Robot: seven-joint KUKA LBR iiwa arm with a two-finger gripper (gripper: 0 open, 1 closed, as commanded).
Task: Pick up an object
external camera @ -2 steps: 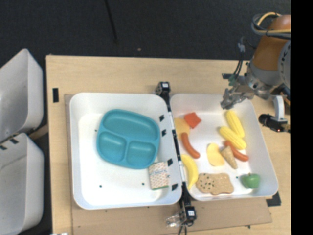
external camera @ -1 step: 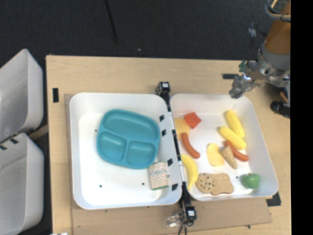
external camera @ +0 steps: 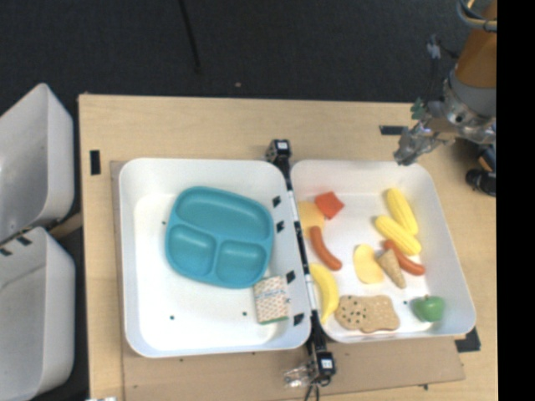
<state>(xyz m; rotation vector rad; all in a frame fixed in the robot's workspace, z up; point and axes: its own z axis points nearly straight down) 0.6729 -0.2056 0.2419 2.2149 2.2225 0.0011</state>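
Observation:
The right bin [external camera: 441, 215] holds several toy foods. Among them are an orange-red block [external camera: 329, 205], a red sausage [external camera: 325, 248], a banana [external camera: 325, 289], two yellow corn cobs [external camera: 401, 210], two cookies [external camera: 368, 313] and a green fruit [external camera: 429, 308]. In the left bin [external camera: 142, 307] lie a blue divided plate [external camera: 219, 239] and a small speckled packet [external camera: 271, 298]. My gripper [external camera: 410, 149] hangs above the right bin's far right corner, apart from all the food, with nothing seen in it.
A hinge strip with black clips [external camera: 292, 241] runs between the two bins. White blocks [external camera: 29, 165] stand off the bench's left side. Bare wooden bench [external camera: 209, 128] surrounds the bins, and dark floor lies beyond it.

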